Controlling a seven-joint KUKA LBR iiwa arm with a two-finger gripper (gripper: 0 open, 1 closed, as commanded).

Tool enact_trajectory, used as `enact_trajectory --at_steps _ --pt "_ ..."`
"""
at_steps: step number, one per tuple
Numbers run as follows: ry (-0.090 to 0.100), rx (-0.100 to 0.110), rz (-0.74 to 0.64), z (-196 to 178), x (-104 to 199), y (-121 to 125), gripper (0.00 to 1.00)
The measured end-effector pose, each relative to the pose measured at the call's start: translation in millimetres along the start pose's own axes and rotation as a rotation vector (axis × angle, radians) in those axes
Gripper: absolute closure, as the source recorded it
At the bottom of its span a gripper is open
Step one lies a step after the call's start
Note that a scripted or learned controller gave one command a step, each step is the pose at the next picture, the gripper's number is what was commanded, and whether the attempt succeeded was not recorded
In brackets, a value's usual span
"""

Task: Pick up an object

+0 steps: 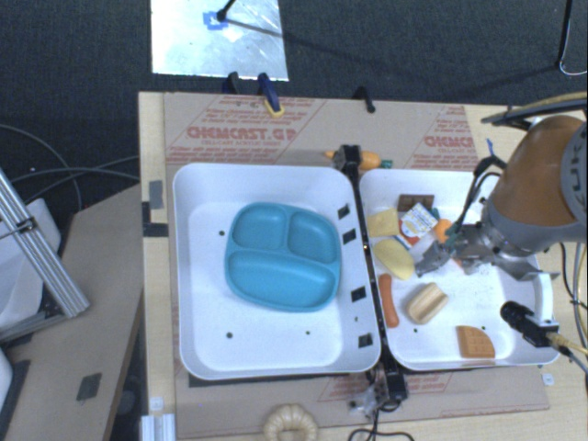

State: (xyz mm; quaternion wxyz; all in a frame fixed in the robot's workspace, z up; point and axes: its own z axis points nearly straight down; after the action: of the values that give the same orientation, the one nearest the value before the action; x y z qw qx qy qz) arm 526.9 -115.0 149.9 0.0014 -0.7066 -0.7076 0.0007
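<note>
gripper [432,263] over right bin [459,364] | just beside yellow piece [395,258] | left bin [207,338] well apart

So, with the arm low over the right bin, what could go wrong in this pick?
The gripper sits among crowded items: the yellow piece, the bread roll and the orange sausage lie close together, so it may push them aside or catch two. The small packet nearby could also be knocked.

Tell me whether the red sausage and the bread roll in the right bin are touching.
Apart. The camera view shows a strip of white bin floor between the red sausage and the bread roll lying to its right.
</note>
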Motion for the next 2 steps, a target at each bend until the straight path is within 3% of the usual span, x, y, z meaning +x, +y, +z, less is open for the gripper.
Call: enact_trajectory --at_steps 2 --pt "0.0 -0.001 0.001 67 0 1 0.0"
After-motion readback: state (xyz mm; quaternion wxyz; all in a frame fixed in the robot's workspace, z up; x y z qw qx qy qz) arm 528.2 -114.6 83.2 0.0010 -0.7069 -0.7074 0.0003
